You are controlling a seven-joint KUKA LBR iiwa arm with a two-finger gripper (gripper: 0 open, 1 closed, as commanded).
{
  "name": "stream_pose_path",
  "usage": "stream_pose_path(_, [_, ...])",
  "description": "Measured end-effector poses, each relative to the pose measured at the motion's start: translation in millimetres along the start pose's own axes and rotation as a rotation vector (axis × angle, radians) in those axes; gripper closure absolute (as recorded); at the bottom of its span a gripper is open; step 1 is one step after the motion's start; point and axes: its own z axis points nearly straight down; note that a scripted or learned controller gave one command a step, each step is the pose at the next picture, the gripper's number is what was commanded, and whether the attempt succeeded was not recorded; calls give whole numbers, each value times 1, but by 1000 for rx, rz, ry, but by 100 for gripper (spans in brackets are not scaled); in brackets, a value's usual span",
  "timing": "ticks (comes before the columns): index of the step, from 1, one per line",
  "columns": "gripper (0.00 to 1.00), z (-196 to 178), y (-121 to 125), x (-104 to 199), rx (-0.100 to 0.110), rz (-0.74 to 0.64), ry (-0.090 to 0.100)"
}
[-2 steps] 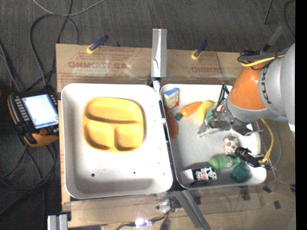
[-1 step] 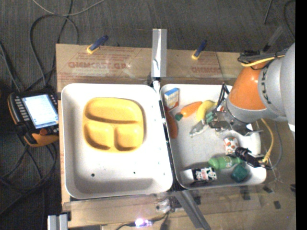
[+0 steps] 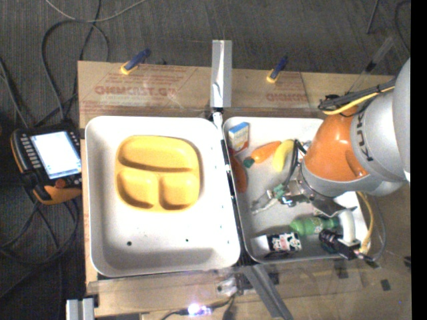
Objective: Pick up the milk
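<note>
The yellow tray [image 3: 160,172] sits in the left bin [image 3: 100,245], and just right of that tray, the milk carton [image 3: 239,137] stands at the right bin's [image 3: 248,245] far-left corner. Farther right of the tray, the gripper [image 3: 270,199] hovers mid-bin, 2 fingers slightly apart, gripping nothing.

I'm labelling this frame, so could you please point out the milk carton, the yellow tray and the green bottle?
milk carton [image 3: 239,137], camera view, on its front face.
yellow tray [image 3: 160,172], camera view, on its central divider.
green bottle [image 3: 308,227], camera view, on its body.

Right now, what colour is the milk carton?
Blue and white, the milk standing at the right bin's far-left corner; camera view.
</note>
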Motion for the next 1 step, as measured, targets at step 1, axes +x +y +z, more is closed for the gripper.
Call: stream_pose_path(1, [0,-322,-19,-17,12,-282,9])
